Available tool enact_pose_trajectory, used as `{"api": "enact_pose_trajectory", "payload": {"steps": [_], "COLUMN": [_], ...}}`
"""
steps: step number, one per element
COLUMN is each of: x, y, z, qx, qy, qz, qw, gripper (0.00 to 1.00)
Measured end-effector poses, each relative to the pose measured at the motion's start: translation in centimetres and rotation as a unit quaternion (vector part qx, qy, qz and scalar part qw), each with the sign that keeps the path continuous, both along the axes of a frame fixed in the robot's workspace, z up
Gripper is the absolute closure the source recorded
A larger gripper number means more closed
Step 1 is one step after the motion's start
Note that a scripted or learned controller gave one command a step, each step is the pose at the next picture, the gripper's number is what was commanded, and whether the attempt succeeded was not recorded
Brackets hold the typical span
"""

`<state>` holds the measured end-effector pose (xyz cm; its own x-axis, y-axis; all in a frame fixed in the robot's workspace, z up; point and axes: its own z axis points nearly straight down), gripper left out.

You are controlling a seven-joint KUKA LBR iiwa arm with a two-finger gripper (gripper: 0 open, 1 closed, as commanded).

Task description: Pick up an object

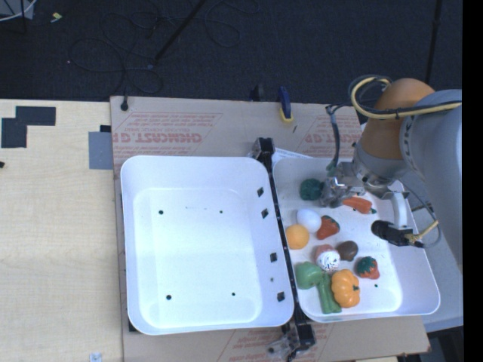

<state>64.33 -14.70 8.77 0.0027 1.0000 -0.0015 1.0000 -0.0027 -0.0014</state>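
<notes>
The right white bin (419, 292) holds several toy foods. A dark green piece (310, 188) lies at the back, with a white egg (307, 219), an orange ball (296, 237) and a red piece (328, 227) below it. Nearer the front are a brown lump (347, 250), a speckled white ball (328, 260), a red tomato (367, 267), a green pepper (307, 274) and an orange pumpkin (346, 288). My gripper (336, 192) hangs low at the back of this bin, between the dark green piece and an orange-red carrot (358, 204). Nothing shows in its grasp.
The left white bin (136, 202) sits beside the right one, with a black divider rail (273, 217) between them. A black part (392, 232) of the arm's cabling hangs over the right bin's right side. A blue clamp (284, 102) stands behind the bins.
</notes>
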Motion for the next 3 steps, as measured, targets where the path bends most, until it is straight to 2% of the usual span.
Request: {"api": "enact_pose_trajectory", "payload": {"steps": [1,2,3], "x": [-0.04,0.02,0.02], "y": [2.75,2.23,2.22], "z": [-0.08,-0.04,-0.04], "qx": [0.0011,0.0007,0.0007], "qy": [0.002,0.001,0.001], "qz": [0.002,0.002,0.002], "qw": [1.0000,1.0000,1.0000], "gripper": [1.00,1.00,0.00]}}
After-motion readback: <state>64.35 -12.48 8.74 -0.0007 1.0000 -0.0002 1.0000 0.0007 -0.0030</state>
